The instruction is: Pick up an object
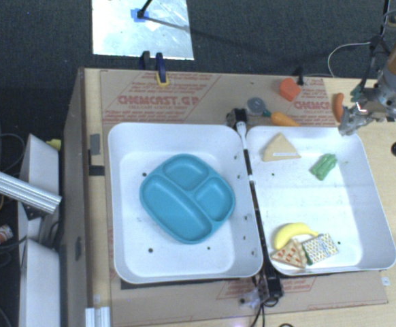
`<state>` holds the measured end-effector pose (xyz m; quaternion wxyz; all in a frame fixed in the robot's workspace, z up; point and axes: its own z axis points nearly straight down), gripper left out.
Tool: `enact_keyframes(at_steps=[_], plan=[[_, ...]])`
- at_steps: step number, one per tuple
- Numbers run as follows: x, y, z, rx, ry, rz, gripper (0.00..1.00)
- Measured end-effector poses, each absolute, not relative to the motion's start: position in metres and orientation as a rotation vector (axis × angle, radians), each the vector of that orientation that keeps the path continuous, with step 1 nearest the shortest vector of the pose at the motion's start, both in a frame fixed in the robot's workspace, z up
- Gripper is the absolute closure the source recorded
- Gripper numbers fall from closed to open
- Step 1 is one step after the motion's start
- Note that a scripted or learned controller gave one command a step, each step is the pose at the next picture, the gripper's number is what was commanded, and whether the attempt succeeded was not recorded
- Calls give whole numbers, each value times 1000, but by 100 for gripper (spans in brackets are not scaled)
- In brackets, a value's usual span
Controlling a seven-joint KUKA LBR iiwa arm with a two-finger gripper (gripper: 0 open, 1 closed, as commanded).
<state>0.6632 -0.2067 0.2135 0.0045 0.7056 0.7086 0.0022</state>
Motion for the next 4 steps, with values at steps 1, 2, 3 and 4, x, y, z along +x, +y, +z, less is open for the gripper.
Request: enact_keyframes(at_steps=[1,2,3,4], plan=[[611,-165,170,2219,2224,1,100],[605,-208,190,2218,2219,0,100],[549,-207,231,2218,2219,2,100],[498,-176,199,2220,2222,0,100]])
